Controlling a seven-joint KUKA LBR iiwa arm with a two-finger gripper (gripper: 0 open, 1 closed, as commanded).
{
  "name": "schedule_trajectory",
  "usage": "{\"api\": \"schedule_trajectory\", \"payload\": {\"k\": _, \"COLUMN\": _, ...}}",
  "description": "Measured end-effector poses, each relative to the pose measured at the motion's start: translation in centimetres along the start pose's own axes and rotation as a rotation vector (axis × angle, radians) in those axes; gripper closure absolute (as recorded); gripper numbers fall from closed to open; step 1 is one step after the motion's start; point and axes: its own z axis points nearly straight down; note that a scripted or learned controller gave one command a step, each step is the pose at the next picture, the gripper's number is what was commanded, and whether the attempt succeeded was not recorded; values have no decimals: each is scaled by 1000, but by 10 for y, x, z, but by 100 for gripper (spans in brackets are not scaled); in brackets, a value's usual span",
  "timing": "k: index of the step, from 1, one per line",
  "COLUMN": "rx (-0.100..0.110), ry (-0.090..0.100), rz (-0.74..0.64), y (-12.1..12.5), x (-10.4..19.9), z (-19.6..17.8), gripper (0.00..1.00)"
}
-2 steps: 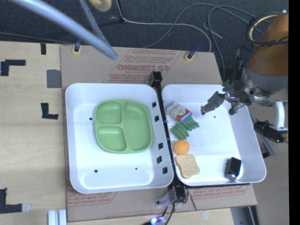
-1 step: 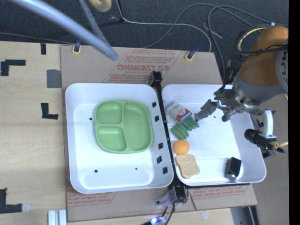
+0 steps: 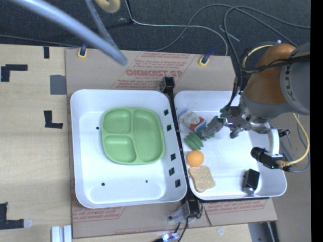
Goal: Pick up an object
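My fingers reach into the right bin, their tips touching the green object; I cannot tell whether they are spread or pinched. Just beside them lies a small white-and-red carton. Below sit an orange ball and a bread slice. The left bin holds a green divided plate.

Vantage: one fixed camera above the bench, looking down at a slant.
Facing: toward the left bin and right bin, side by side mid-frame.
Nearness: far enough to take in both bins whole, plus surrounding bench.
Arm entry: the arm reaches in from the right.
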Motion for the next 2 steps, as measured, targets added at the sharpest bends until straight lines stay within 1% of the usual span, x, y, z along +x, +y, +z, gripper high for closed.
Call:
{"api": "schedule_trajectory", "payload": {"k": 1, "rx": 0, "ry": 0, "rz": -1, "y": 9, "x": 2, "z": 56, "gripper": 0}}
{"api": "schedule_trajectory", "payload": {"k": 2, "rx": -2, "ry": 1, "rz": -2, "y": 9, "x": 2, "z": 43, "gripper": 100}}
